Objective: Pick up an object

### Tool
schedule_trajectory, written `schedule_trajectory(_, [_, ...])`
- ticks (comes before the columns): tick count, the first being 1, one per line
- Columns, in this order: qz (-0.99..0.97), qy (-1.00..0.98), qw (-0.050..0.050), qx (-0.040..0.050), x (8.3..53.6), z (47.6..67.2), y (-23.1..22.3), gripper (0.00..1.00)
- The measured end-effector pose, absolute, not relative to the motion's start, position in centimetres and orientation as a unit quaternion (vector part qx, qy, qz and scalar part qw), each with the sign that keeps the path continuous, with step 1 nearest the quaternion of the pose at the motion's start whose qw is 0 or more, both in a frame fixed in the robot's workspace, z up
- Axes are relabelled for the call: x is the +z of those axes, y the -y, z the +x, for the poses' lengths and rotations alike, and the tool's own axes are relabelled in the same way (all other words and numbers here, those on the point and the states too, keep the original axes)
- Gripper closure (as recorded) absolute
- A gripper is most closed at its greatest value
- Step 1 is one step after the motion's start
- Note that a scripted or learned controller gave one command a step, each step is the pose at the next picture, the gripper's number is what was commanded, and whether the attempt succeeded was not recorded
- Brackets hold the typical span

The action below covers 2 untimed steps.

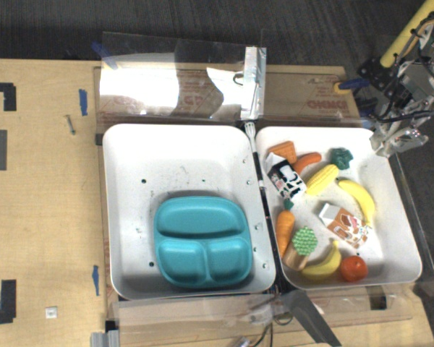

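Camera view: gripper (399, 137) over right bin (401, 215) far right corner, grip state impossible to tell. Bin holds toy food: bananas (358, 196), corn (321, 178), carrot (285, 231), tomato (354, 267), milk carton (286, 178). Left bin (130, 165) holds teal divided plate (201, 240).

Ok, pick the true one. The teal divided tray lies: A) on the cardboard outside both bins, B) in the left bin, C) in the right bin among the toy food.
B: the teal divided tray rests in the left bin, while the toy food fills the right bin.
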<state>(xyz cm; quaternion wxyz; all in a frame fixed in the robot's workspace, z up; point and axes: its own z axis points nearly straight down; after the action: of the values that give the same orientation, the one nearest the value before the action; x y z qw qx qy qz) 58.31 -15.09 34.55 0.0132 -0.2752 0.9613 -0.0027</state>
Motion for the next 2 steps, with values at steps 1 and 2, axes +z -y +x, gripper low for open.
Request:
schedule_trajectory(1, [-0.266,-0.964,0.002,0.0012,29.2,66.8,16.5,1.00])
schedule_trajectory(2, [-0.266,-0.964,0.010,-0.0016,30.7,67.1,16.5,1.00])
